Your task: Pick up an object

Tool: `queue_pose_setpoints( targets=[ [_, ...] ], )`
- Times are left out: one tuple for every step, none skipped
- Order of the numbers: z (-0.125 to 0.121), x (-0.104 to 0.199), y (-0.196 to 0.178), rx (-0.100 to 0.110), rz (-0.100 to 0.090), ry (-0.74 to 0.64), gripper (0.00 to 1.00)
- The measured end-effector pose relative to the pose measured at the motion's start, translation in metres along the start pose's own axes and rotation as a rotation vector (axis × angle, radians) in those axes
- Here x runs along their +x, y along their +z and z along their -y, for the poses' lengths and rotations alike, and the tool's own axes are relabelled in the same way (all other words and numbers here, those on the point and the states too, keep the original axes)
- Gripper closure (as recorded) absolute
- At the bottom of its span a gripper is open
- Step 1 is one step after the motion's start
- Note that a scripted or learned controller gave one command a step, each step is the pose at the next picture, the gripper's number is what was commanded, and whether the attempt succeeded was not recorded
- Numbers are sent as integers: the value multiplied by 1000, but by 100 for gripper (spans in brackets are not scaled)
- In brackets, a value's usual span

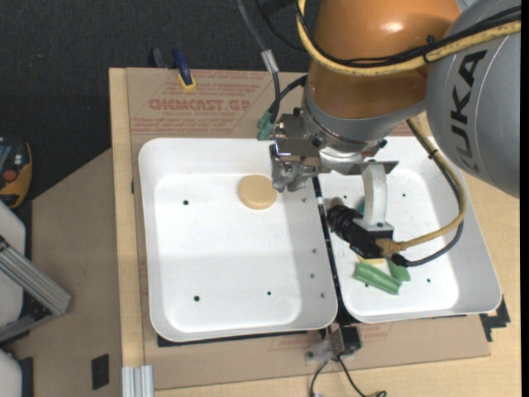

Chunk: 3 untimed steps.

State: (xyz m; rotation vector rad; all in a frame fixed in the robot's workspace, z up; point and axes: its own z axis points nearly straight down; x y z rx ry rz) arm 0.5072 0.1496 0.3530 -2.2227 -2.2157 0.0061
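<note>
Pincer (286,178) just beside tan disc (257,193) — left bin (216,304).

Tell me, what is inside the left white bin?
One round tan disc lies in the left bin, toward its back right, with the tool beside it. The arm covers the bin's back right corner, so anything there is hidden.

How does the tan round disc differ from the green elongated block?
The tan round disc is circular and pale; the green elongated block is long and angular. The disc lies in the left white bin, the block in the right white bin. Both lie flat.
</note>
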Motion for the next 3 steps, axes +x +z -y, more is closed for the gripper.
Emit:
queue_pose_setpoints(
  targets=[
    [12, -89, -22, -8, 1, 7, 100],
    [29, -80, -192, -27, -5, -5, 100],
    [29, -45, -92, 5, 1, -6, 100]
  ],
)
